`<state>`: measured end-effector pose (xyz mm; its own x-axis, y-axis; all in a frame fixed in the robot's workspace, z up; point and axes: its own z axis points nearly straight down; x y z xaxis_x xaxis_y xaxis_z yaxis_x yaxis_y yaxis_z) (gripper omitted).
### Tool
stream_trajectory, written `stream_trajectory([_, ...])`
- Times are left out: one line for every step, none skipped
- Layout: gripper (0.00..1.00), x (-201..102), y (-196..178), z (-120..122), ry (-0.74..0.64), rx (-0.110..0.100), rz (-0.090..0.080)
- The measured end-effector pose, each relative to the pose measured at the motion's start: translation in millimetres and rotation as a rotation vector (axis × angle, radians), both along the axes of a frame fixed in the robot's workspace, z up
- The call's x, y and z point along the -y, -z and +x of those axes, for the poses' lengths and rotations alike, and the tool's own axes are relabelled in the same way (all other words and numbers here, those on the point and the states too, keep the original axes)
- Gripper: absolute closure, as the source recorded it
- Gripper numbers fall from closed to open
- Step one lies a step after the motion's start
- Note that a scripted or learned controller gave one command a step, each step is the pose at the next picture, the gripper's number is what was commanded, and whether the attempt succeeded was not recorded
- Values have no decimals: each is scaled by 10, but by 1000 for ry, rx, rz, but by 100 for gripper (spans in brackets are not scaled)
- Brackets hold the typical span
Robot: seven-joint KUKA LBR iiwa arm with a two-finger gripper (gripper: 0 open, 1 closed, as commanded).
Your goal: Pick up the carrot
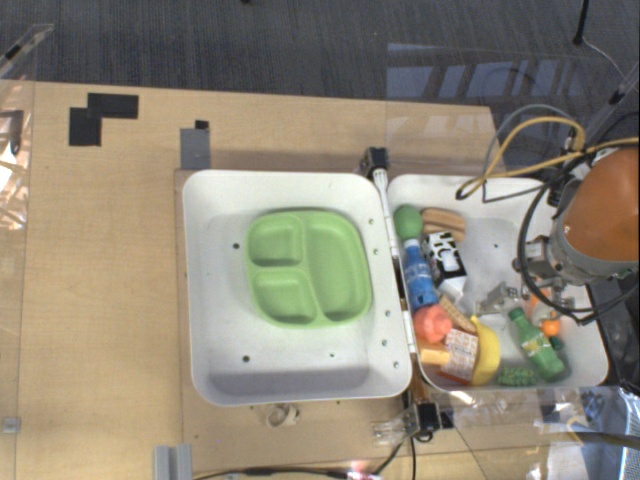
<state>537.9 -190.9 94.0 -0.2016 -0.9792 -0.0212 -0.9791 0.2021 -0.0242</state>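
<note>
The carrot (460, 315) looks like a slim orange piece lying at a slant in the right bin (480, 193), between a pink-red toy (431, 323) and a yellow banana (487, 354). It is partly covered by its neighbours. My gripper (498, 295) hangs low over the middle of this bin, just right of and slightly above the carrot, with nothing visibly held. The wrist with its orange band (608, 208) and looping cables sits over the bin's right side.
The right bin is crowded: a blue bottle (420, 279), a green ball (406, 221), a black-and-white box (446, 251), a green bottle (535, 346) and a small orange bit (551, 324). The left bin (215, 298) holds a green divided plate (305, 268).
</note>
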Motion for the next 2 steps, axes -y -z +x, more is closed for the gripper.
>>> stream_trajectory([0, -31, 29, 135, -196, -19, 5])
stream_trajectory([100, 3, -94, 183, -196, -2, -7])
